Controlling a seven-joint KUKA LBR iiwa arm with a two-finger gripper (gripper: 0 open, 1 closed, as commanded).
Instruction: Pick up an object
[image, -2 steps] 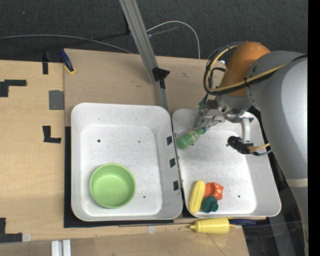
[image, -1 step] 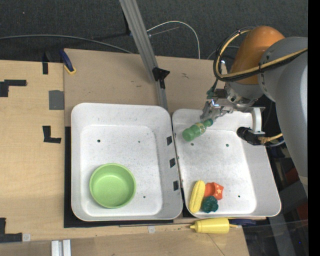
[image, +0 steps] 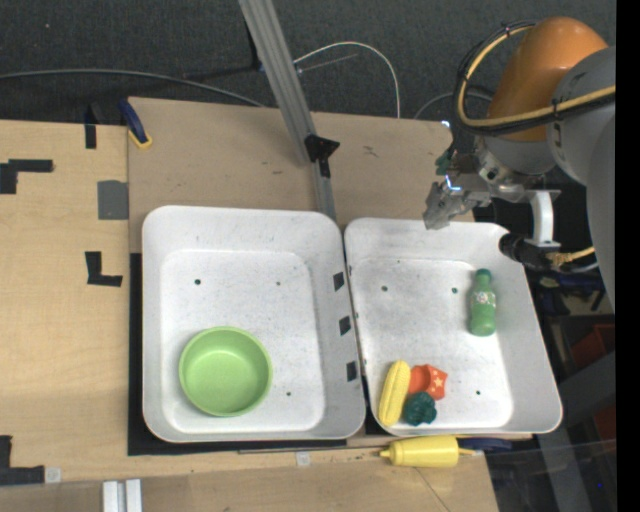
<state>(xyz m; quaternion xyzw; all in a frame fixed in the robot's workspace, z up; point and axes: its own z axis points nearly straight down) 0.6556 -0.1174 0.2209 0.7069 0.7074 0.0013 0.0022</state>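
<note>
The gripper (image: 445, 205) is hovering over the right bin's (image: 520, 400) far rim, its grip state impossible to tell; the green bottle (image: 482, 303) is lying inside, well apart.

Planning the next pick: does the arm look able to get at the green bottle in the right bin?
Probably yes. The green bottle lies alone near the bin's far right side, nothing over or against it, and the claw hangs just beyond the bin's far rim.

Grey arm (image: 590, 120); orange band; yellow-black cables; metal hand (image: 441, 212)
</note>
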